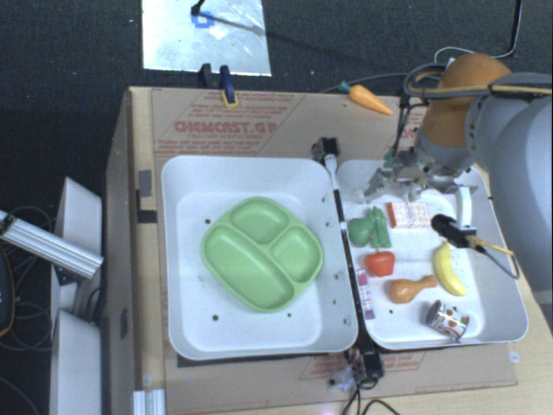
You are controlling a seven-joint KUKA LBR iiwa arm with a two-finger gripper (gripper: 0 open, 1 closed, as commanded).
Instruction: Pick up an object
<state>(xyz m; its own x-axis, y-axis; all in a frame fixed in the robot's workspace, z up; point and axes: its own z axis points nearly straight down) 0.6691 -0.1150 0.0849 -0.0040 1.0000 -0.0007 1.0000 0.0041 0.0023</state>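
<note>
Arm: cut off by the right edge; its bulk hides the far right corner of the right bin. The gripper is blurred and its detail cannot be resolved. Red-and-white packet: print too small to read. Small can: label illegible. Flat item at the seam between the bins: too small to identify. Metal rail: runs off the left edge. White boxes: cut by the bottom edge.

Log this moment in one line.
end effector: over far end of right bin, nothing seen held | nearest: red-and-white box, green toy | left bin: green plate
</note>
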